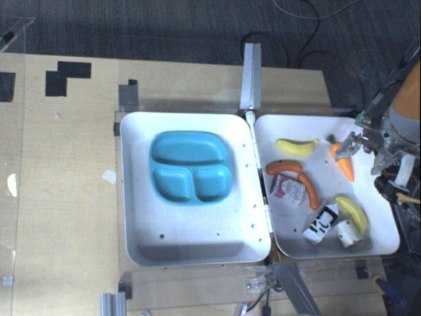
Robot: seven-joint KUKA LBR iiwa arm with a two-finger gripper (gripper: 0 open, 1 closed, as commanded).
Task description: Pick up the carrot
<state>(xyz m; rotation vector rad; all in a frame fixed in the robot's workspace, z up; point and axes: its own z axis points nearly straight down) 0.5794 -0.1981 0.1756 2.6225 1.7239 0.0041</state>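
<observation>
Carrot (345, 164) in right bin (383, 243), just beside pincer (353, 143), touching its tip, pincer state unclear

Grey arm (402, 120) w/ orange band, metal gripper (358, 142), black cables, green bit nr wrist.

The pale wooden table (59, 176) bears two white bins side by side. Left bin (135, 196), right bin (388, 242). Black patches (66, 76) mark its far left.

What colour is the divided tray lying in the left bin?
The divided tray is light blue, seen clearly in the camera view.
</observation>
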